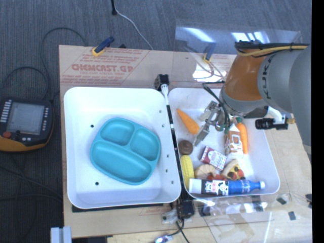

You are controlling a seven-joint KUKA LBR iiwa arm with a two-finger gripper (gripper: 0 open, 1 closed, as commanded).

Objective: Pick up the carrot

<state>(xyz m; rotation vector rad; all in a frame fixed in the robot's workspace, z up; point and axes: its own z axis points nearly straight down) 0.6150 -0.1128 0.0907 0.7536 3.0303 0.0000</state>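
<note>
The carrot (188, 120), a short orange cone, lies in the right bin (271, 158) near its left wall, pointing up and left. My gripper (209, 128) hangs just to the right of it, above the bin floor. Its metal fingers (203, 134) are spread open with nothing between them. A second orange carrot-like piece (243, 136) lies further right, partly under the arm's wrist.
Crowding the right bin are a brown round piece (185, 147), a corn cob (187, 167), a red and white packet (214, 158), a small carton (233, 141) and a lying bottle (228, 187). The left bin (76, 105) holds a blue divided plate (126, 150).
</note>
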